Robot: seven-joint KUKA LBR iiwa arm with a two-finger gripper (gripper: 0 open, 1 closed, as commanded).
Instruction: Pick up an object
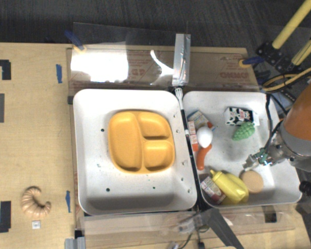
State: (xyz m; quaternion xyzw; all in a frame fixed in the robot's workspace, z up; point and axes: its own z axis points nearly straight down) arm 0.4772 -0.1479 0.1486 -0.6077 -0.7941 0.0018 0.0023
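Presently the gripper (255, 160) is hanging low at the right of the frame, inside the right bin (225, 98), just above the tan round object (253, 181) and apart from it. Whether its jaws are released or clenched, I cannot tell; nothing is showing between them. By my judgement the approach step is in hand, with no grasp made. The next move is calling for a short descent onto one chosen item, centred so the jaws are straddling it.

The right bin is holding the candidates: a yellow bottle (230, 185) at lower centre touching the tan round object, an orange tool (202, 155) with a white egg (204, 137) lying on it, a green bumpy item (244, 132), and a black-and-white carton (240, 115) beside that. The left bin (90, 154) is holding a yellow divided tray (141, 140).
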